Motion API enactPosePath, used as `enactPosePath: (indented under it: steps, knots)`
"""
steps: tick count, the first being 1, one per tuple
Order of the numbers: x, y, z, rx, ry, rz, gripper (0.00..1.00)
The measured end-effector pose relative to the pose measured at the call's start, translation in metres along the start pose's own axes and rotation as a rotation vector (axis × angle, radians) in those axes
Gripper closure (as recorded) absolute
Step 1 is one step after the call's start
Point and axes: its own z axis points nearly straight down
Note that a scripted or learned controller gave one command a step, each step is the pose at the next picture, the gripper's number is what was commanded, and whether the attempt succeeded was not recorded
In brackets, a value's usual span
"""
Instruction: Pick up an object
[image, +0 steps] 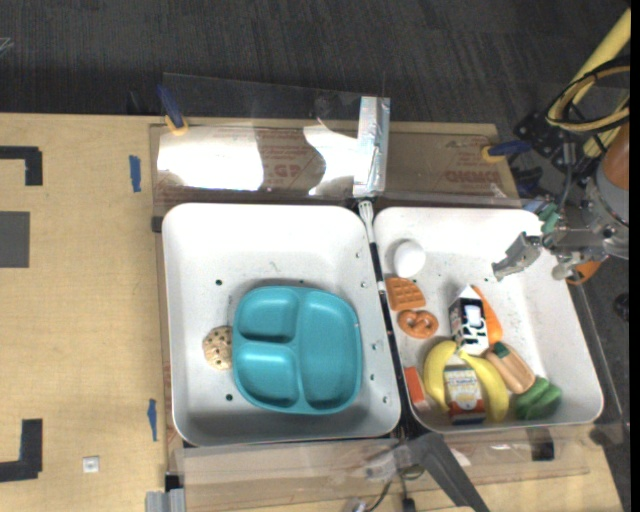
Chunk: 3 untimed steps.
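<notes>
The right bin (560, 330) holds a pile of toy food. In it are a white round cup (408, 258), an orange waffle (405, 293), a pretzel (417, 322), a black-and-white carton (468, 322), a yellow banana (440, 370), a small orange-labelled can (462, 388), a tan hot dog (512, 368) and a green piece (538, 397). My gripper (542, 262) hangs over this bin's upper right part, apart from the pile. It is open, and nothing sits between the fingers.
The left bin (200, 250) carries a teal divided plate (297, 345) with a speckled cookie (217, 347) beside its left edge. A clear plastic sheet and cardboard (270, 160) lie behind the bins. Yellow and black cables (585, 95) hang at the upper right.
</notes>
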Motion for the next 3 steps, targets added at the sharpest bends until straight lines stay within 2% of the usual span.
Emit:
enactPosePath:
  steps: [1,2,3]
  knots:
    - [-0.01,0.006,0.116,0.01,0.001,0.108,0.0]
    - [-0.01,0.01,0.101,-0.004,-0.001,0.107,1.0]
    - [-0.004,0.02,0.151,-0.007,-0.001,0.193,1.0]
